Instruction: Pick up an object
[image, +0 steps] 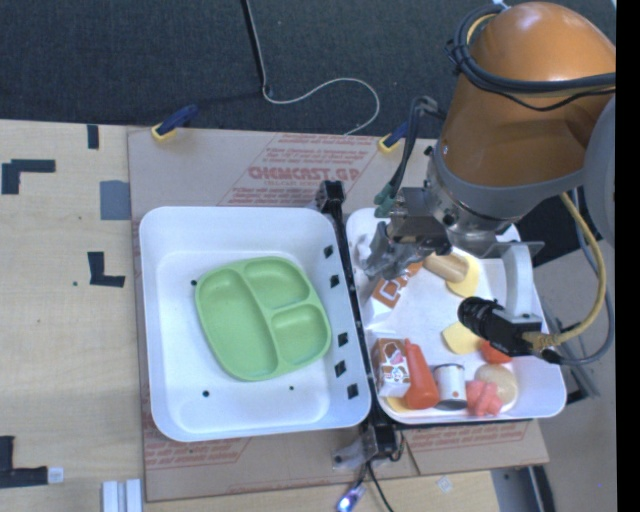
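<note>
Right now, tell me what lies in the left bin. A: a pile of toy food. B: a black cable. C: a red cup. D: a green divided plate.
D: the green divided plate, with three compartments, lies flat on the floor of the left bin, while the toy food sits in the right bin under the arm.

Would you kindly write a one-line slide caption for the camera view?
KUKA arm's gripper lowered over toy food in the right bin, beside a green divided plate in the left bin.
</note>
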